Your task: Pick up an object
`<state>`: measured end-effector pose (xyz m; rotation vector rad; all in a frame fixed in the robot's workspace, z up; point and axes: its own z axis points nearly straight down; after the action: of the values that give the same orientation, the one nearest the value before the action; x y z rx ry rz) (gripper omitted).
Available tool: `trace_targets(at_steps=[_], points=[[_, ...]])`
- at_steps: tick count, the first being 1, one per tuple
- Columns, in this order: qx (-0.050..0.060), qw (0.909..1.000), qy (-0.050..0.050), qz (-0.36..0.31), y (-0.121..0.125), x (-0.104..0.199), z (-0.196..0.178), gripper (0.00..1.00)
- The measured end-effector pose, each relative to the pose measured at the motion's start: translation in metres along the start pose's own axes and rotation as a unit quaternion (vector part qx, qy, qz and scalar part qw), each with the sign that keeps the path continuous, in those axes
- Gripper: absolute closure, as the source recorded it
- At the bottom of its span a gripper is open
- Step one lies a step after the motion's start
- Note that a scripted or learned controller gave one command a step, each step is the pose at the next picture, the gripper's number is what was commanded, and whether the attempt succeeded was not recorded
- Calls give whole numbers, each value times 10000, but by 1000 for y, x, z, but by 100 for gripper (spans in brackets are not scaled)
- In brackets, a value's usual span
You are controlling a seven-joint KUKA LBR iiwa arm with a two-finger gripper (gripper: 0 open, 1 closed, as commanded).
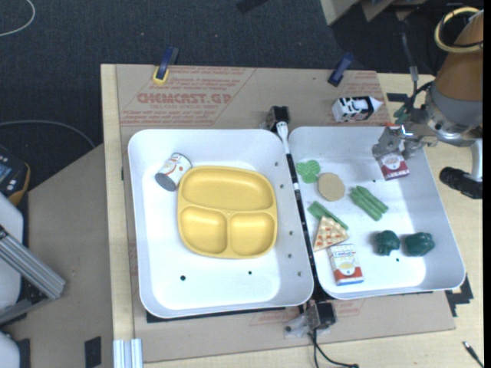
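1. Nearest us in the right bin (441,228), we saw a small red and white carton (346,265) and a pizza slice (328,232).
2. Farther back lay green beans (369,202) and a tan cookie (331,185).
3. Farthest back, our gripper (393,149) was right over a small red packet (394,167). The packet sat just below it, touching or almost. We could not tell how the gripper was set.

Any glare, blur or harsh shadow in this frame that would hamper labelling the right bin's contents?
Camera view: lighting even, shadows soft; the white right bin is bright but not blown out; the pizza slice and small carton read clearly; the gripper area is soft, so its fingers are hard to judge.
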<state>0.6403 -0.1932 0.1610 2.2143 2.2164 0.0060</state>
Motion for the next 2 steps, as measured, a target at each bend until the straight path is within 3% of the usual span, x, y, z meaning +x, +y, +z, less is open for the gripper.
trace_targets(at_steps=[1, 2], points=[[-5, 10000, -1, -5, 7, 2, -64, 100], [23, 10000, 5, -4, 7, 2, -64, 100]])
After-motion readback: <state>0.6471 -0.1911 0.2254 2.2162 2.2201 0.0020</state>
